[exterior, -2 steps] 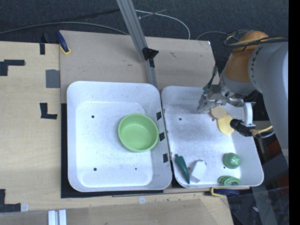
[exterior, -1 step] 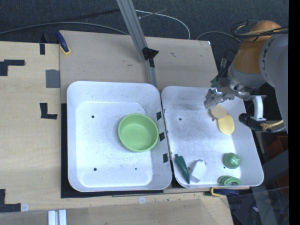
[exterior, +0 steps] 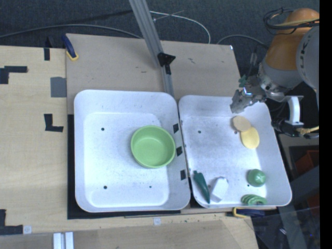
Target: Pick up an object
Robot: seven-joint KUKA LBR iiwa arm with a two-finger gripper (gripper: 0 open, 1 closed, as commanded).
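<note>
The gripper (exterior: 238, 106) hangs over the far right corner of the right bin (exterior: 207, 139), just above a tan flat piece (exterior: 240, 123) and a yellow piece (exterior: 250, 138). Nothing shows between its fingers, and whether they are open or shut cannot be made out. A green ball-like object (exterior: 256, 177), a green ridged object (exterior: 253, 199), a white block (exterior: 219, 188) and a dark green tool (exterior: 201, 186) lie along the near side of that bin. A green bowl (exterior: 152, 147) sits upright in the left bin (exterior: 98, 154).
A grey metal pole (exterior: 150, 32) slants down to the bins' far edge. A blue and yellow clamp (exterior: 69, 47) grips the board's far left corner. Cables trail across the dark floor behind.
</note>
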